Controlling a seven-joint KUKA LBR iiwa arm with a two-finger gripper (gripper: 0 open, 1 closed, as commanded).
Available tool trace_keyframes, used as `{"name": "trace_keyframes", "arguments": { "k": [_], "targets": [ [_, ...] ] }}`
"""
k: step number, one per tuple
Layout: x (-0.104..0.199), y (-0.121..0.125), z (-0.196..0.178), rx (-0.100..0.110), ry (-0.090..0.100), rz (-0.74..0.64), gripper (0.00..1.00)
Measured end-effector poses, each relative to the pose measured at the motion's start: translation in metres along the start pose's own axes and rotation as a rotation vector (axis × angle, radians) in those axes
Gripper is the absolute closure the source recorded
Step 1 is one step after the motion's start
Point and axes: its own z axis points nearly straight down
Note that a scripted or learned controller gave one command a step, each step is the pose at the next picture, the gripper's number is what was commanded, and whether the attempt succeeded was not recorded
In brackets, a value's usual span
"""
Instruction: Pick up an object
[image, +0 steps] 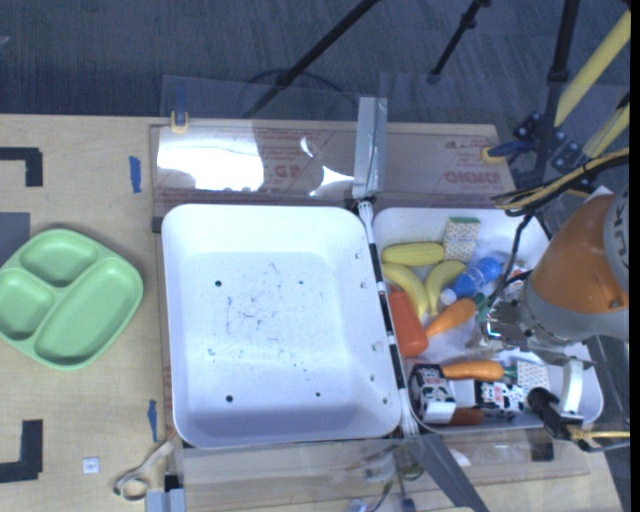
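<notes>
While the gripper (492, 325) hangs low over the right bin (575, 395) beside a carrot (452, 316), I cannot tell its finger state.

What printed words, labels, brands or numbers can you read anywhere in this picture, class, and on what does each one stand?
None can be read for certain.
Red print on the clear panel behind the right bin: blurred.
Red print on the clear panel behind the left bin: lost in glare.
Black-and-white packet at the front of the right bin: markings too small.
Patterned packet at the back of the right bin: nothing legible.
</notes>
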Motion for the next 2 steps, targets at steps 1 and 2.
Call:
{"name": "trace_keyframes", "arguments": {
  "k": [1,2],
  "targets": [
    [0.034,0.0172,-0.0216,0.034,-0.005,0.241,1.0],
    [0.0349,0.0177,-0.0308,0.035,-0.005,0.239,1.0]
  ]
}}
